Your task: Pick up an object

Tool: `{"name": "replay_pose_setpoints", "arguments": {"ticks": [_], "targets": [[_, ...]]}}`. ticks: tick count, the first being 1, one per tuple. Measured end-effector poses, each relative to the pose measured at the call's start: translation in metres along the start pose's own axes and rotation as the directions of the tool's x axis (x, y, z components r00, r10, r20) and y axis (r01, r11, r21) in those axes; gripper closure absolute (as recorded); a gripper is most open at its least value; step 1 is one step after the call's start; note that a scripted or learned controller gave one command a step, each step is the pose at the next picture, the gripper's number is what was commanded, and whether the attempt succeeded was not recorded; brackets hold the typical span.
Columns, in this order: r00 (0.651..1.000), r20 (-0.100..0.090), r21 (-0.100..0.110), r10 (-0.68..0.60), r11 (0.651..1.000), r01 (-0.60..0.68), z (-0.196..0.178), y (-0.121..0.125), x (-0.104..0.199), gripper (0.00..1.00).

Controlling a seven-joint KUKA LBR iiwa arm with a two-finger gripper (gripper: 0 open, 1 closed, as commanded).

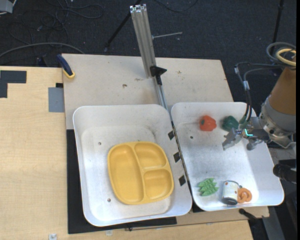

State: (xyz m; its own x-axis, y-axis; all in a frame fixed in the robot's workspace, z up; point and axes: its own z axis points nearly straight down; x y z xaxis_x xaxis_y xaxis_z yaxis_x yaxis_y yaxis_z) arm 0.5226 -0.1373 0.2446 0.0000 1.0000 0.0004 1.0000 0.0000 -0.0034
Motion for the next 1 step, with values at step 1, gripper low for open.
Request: {"name": "replay_pose_setpoints", "arguments": {"ticks": [1], "targets": [[1.000, 0.000, -0.002, 0.000, 1.000, 0.000, -0.0008, 0.0004, 0.0000, 0.00]]}}
